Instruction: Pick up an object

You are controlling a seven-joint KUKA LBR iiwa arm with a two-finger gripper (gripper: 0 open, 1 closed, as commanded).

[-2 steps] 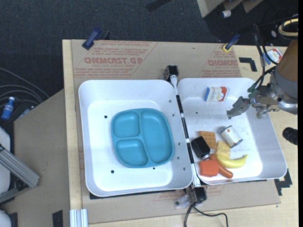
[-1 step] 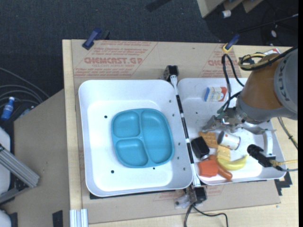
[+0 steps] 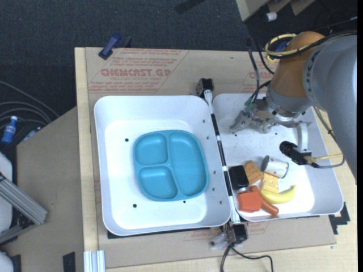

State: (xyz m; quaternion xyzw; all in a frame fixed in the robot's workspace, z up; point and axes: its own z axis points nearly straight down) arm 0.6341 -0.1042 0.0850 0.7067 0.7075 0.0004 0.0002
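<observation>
Toy food heaped in near part of right bin (image 3: 320,152): banana (image 3: 279,195), orange block (image 3: 248,201), black block (image 3: 238,177), small white can (image 3: 276,167). Gripper (image 3: 252,120) poised over far part of same bin, finger state indiscernible, nothing seen held. Blue divided plate (image 3: 170,164) seated in left bin (image 3: 110,169).

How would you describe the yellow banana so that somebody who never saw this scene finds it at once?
Look in the right shallow white bin, at the cluster of small items near its front edge. The curved yellow toy banana lies on the cluster's right side, beside an orange block. It is the cluster's only curved, bright yellow piece.
</observation>
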